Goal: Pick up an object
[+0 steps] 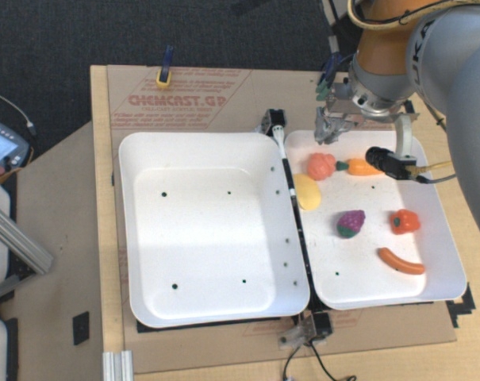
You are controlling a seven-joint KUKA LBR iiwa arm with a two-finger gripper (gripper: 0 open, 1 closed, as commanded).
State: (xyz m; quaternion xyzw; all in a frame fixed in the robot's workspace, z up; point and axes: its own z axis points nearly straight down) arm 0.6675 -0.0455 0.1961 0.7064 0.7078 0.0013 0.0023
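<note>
Hovered with fingers [328, 130] empty, state impossible to tell; pink toy [321, 166] just below, probably the target.

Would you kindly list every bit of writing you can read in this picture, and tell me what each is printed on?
"CHEMCAST GP": red print on the brown board under the bins, partly blurred, so the last letters are uncertain.
Smaller red lines below it on the same board: too blurred to read.

Robotics lab, grey arm [454, 46] over white bins [144, 161], cardboard-topped bench [184, 94], cables
</note>
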